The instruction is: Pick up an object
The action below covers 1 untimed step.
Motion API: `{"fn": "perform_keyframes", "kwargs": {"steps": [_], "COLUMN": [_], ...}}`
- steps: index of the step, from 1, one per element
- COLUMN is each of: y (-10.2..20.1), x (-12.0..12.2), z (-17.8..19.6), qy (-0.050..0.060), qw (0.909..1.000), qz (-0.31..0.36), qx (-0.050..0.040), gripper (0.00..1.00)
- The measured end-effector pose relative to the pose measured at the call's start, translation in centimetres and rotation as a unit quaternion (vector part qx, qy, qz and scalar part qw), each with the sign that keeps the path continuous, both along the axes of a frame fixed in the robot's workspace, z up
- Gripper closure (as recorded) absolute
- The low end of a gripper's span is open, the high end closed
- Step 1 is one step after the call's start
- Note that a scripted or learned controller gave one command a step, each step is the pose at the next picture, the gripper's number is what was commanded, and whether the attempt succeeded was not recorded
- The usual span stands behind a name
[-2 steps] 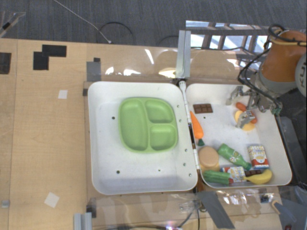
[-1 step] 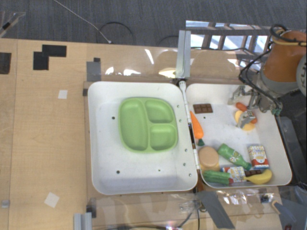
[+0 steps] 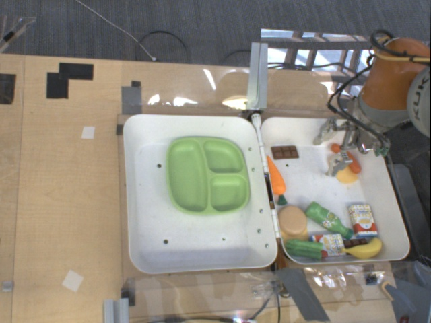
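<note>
My jaws hang over a small yellow-orange toy just beneath them; whether they stand apart I cannot tell. Descending off-centre could nudge it toward the bin wall.

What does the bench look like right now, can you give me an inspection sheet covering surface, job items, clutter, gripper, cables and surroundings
Surface: light wooden bench bearing two shallow white plastic bins, left bin and right bin, side by side.
Job's things: in the right bin, an orange toy carrot, brown chocolate bar, round tan bun, green bottle, yellow banana, small printed can, yellow-orange piece.
Clutter: green divided plastic plate in the left bin.
Gripper: two-finger gripper low over the yellow-orange piece; grasp cannot be told.
Cables: black cable on the floor.
Surroundings: dark grey carpet.
</note>
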State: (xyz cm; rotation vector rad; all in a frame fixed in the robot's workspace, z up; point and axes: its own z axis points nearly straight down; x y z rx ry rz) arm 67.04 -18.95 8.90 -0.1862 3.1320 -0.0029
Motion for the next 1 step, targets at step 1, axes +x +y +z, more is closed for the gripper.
{"fn": "perform_keyframes", "kwargs": {"steps": [1], "y": [-0.36], "x": [-1.42], "z": [-0.11], "qy": [-0.003], "qw": [0.9989], "qz": [-0.048], "qx": [0.0009], "gripper": [0.00]}}
